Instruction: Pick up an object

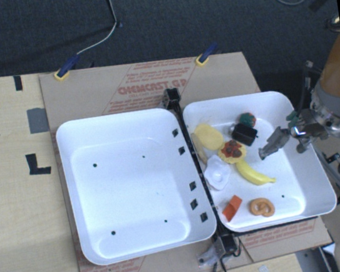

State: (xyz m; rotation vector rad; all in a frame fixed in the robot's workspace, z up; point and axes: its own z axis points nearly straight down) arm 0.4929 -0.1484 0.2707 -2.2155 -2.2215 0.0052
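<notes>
While the arm reaches in from the right, our hand [274, 144] hangs over the right-hand part of the right bin [315, 196], and we cannot tell whether it is open or closed; nothing shows in its grip. We judge that we are at the approach step, with no object picked yet.

The candidates all lie in that right bin, towards its left and middle. A yellow rounded toy [209, 136] sits near the divider, with a clear plastic piece [217, 174] below it. A black block [244, 134] lies just beside a dark red-and-green ball [246, 119], and a red-and-yellow toy [232, 151] touches the top of the banana [254, 174]. Near the front edge are an orange-red block [233, 208] and a pretzel-like piece [261, 207]. The left bin [78, 196] stands beside it on the counter [18, 224].

The banana and the black block lie nearest our hand. We think the next move calls for choosing one, centring above it and descending squarely, since the cluster is tight and a neighbour could be nudged.
</notes>
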